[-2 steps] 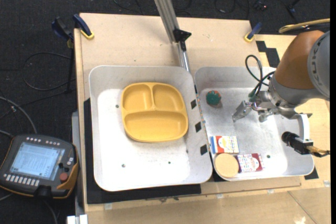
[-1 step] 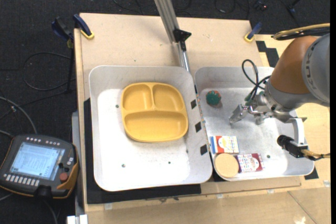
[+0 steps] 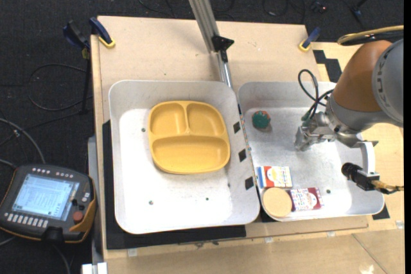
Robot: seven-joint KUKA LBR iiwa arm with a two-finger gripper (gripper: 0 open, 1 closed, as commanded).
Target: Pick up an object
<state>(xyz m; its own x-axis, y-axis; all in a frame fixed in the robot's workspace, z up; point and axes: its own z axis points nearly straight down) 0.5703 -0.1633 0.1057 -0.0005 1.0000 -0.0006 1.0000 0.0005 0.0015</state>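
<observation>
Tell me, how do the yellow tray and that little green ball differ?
The yellow tray is wide, flat and split into compartments; the green ball is small and round. The tray lies in the left bin, the ball in the right bin, nearer the gripper. Both rest untouched.
</observation>
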